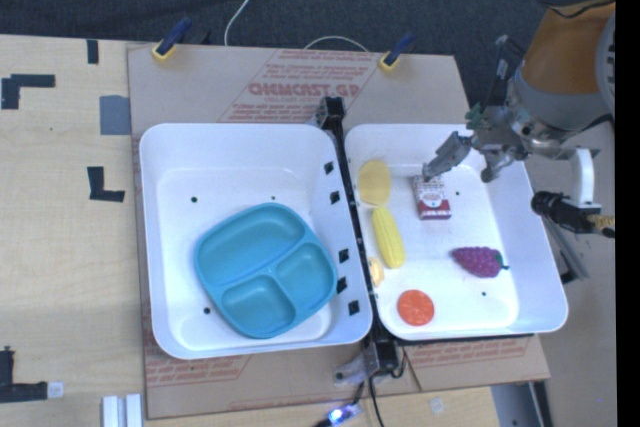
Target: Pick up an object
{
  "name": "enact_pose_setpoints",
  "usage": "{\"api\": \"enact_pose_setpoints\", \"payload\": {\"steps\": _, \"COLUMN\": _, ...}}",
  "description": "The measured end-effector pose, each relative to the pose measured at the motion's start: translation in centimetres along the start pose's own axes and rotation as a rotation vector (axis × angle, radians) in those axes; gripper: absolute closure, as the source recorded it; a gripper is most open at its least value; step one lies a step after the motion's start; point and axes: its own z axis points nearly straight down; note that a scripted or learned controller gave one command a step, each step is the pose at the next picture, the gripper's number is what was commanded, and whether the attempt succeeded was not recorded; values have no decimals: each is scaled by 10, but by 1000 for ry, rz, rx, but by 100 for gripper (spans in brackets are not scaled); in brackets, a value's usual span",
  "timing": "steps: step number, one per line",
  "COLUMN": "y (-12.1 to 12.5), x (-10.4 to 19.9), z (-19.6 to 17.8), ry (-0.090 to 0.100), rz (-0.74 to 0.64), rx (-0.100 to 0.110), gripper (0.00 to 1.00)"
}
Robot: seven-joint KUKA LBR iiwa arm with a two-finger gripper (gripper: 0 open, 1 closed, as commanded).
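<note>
Two bins side by side. Left bin [165, 215] holds blue tray [264, 269]. Right bin [530, 285] holds carton [433, 199], corn [387, 236], yellow piece [375, 181], grapes [478, 261], orange disc [416, 307], all well apart, so each grabbable alone. Gripper [441, 162] hangs tilted just above carton, likely target; carton not between fingers. Whether pincer is open or closed: cannot tell. Nothing lifted yet.

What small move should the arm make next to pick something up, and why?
Probably lower the tool a little onto the small red carton: it hangs just above the carton's upper right in the right bin, and nothing shows between its fingers.
</note>
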Motion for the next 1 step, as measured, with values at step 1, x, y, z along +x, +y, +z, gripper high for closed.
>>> {"api": "enact_pose_setpoints", "payload": {"steps": 1, "y": 2, "x": 0, "z": -7, "ry": -2, "rz": -3, "rx": -12, "gripper": 0}}
